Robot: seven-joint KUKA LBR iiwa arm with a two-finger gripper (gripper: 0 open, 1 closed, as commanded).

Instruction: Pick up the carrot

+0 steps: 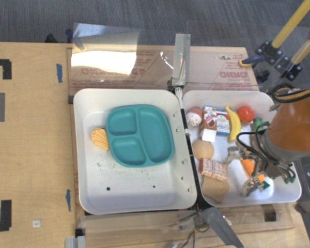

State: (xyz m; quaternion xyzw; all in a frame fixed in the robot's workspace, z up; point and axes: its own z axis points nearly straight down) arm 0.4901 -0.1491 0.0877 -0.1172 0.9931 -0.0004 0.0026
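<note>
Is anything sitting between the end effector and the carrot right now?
Nothing visible does. The end effector is right at the carrot in the right bin; the banana and tomato lie farther back, off that path.

— What's on the counter [31, 138] right now?
— Two shallow white bins side by side: left bin [93, 190], right bin [287, 192], rims touching.
— Anything else?
— A clear plastic sheet [119, 61] behind them, blue tape [59, 72] near the left bin's far corner, black corner marks [2, 68] far left.
</note>
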